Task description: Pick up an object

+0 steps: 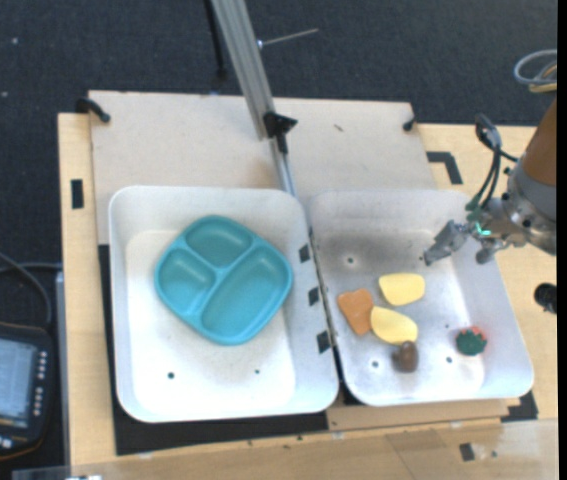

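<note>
The gripper [460, 240] hovers over the far right part of the right bin [363, 223]; whether it is released or clenched cannot be told. The objects lie nearer and to its left: two yellow pieces [402, 288] [393, 324], an orange piece [357, 310], a brown piece [405, 356]. A green piece [471, 342] lies nearer. A teal tray [224, 279] occupies the left bin [128, 228].

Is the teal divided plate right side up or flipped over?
Right side up: the teal divided plate shows its three compartments facing upward in the left bin.
</note>
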### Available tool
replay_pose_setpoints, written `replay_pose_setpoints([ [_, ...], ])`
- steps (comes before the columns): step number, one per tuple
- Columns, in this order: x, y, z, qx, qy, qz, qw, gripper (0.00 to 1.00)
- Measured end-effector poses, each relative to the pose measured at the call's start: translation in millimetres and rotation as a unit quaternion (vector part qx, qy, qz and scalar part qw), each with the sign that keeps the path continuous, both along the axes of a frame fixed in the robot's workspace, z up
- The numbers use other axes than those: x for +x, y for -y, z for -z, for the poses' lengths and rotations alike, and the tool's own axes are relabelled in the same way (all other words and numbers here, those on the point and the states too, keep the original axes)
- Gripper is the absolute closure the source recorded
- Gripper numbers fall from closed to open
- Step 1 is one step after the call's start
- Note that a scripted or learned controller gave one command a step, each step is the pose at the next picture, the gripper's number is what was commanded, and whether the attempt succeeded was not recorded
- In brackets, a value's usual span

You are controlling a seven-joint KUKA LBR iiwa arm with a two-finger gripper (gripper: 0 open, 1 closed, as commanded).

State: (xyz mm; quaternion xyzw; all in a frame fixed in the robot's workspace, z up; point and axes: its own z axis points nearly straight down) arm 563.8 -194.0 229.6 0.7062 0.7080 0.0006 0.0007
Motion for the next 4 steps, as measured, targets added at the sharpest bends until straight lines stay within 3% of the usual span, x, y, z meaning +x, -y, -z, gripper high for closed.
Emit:
replay_pose_setpoints([
  [1,5,9,54,-0.0008,-0.003,0.002,1.0000,0.00],
  [2,-4,16,104,-0.0005,-0.003,0.002,1.0000,0.00],
  [3,-4,17,129,-0.0010,-0.001,0.002,1.0000,0.00],
  [4,-3,18,117,-0.0014,0.002,0.004,1.0000,1.00],
])
